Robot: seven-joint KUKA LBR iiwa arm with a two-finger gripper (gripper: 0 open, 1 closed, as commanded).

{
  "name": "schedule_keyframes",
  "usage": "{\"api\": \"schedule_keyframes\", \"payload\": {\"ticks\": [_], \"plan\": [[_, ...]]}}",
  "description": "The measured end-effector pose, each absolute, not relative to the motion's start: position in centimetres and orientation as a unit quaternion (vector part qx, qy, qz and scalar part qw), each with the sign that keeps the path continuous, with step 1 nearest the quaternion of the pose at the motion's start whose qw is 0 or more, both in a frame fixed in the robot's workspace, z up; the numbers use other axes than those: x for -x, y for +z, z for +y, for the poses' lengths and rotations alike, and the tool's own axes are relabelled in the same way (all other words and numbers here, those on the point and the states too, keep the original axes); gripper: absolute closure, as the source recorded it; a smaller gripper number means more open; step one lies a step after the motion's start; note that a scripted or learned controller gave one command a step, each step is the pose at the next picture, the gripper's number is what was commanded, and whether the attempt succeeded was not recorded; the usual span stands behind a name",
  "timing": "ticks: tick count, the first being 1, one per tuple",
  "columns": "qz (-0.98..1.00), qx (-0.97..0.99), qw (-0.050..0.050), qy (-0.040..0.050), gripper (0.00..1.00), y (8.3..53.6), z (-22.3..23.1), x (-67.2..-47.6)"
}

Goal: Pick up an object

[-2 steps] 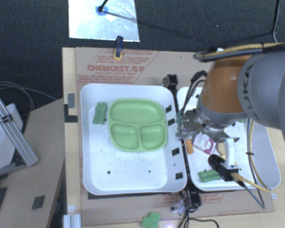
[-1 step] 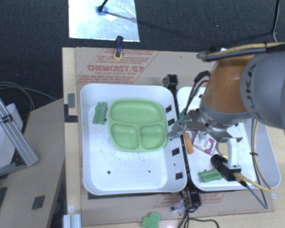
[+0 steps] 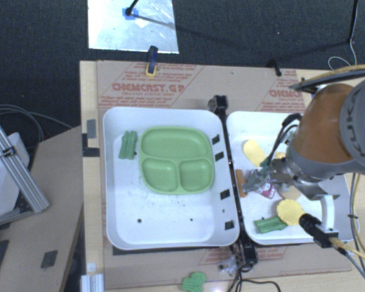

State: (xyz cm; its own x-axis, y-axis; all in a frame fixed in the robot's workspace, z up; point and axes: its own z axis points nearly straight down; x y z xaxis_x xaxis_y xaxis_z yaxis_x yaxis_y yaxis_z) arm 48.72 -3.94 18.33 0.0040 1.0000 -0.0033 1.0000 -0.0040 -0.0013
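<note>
- The hand (image 3: 253, 181) hangs low in the right bin (image 3: 243, 126); its grip cannot be told.
- An orange stick (image 3: 239, 179) lies just left of it.
- A green piece (image 3: 269, 225) lies below it.

Overhead slanted view of both bins (image 3: 170, 117)

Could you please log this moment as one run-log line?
arm: over right bin | gripper: low near bin's left wall, grasp unconfirmed | nearby: yellow piece, green piece | left bin: green divided plate
</note>
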Motion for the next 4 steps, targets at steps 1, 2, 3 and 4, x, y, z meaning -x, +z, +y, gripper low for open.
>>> {"api": "schedule_keyframes", "payload": {"ticks": [1, 2, 3, 4], "plan": [[0.709, -0.706, 0.002, 0.0015, 1.00, 19.5, -3.6, -49.0], [0.711, -0.703, -0.001, 0.0022, 1.00, 21.9, 4.6, -50.0], [0.708, -0.706, 0.000, 0.0007, 0.00, 21.9, 4.2, -50.0], [0.706, -0.708, 0.001, -0.0016, 0.00, 18.3, -2.8, -48.8]]}}
